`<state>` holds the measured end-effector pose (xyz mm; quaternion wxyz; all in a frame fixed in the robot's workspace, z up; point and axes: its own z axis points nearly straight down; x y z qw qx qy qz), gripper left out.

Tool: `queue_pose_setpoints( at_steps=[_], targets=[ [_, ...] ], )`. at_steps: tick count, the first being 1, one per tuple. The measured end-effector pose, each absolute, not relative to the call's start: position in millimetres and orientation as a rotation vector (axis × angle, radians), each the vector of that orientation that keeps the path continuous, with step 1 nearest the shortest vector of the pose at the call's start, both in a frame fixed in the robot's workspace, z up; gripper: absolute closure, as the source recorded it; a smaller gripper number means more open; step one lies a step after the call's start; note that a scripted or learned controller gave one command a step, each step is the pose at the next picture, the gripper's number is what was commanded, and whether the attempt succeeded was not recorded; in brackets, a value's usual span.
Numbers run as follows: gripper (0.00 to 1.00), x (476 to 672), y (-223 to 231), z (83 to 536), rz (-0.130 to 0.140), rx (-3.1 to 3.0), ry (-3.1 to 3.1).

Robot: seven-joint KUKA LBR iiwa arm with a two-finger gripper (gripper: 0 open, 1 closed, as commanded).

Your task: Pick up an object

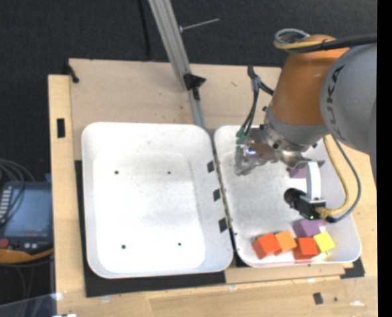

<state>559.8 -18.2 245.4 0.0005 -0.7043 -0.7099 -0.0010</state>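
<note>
My gripper [247,160] hangs over the upper left part of the right bin [259,207], near its left wall. Several small blocks sit in a cluster along that bin's front edge: a red-orange block [268,244], an orange block [286,240], a red block [307,247], a yellow block [325,242] and a purple block [308,227]. All of them lie well below and to the right of the gripper. A small purple piece [297,172] peeks out under the wrist. The arm's orange band hides the bin's far right corner.
The left bin [150,197] lies beside the right one, with a narrow divider between them. A slanted aluminium pole [173,38] rises behind the bins. A control pendant [18,216] rests off the bench at the left.
</note>
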Motion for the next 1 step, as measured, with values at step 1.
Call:
queue_pose_setpoints(
  at_steps=[1],
  targets=[
    [1.00,556.7,40.9,238.3,0.000,-2.215,-2.225]
  ],
)
